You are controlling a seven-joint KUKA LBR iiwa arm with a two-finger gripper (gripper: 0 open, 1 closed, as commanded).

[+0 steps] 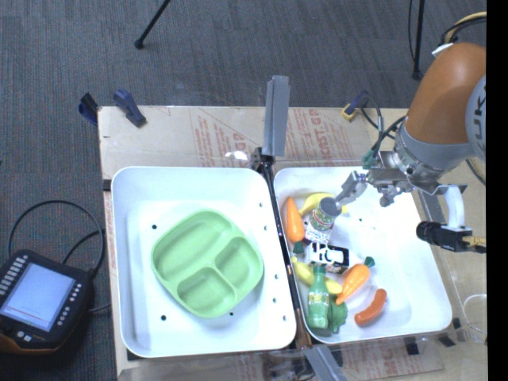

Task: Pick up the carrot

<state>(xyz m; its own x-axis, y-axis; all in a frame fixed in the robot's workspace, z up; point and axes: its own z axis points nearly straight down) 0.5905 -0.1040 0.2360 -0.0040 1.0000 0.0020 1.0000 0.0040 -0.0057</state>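
The carrot (pixel 354 279) lay in the right bin (pixel 413 292), among toy food beside a green bottle (pixel 318 295). It looked like light, rigid, smooth plastic, likely slippery, best gripped across its thicker orange middle. The claw (pixel 329 206) hung above the pile near a clear bottle (pixel 320 222); whether it was apart or together, I cannot tell.

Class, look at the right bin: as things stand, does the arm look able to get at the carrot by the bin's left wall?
Probably yes. The carrot lies uncovered on top, and the gripper sits just right of it. The bin wall and a clear bottle crowd its sides, so room is tight.
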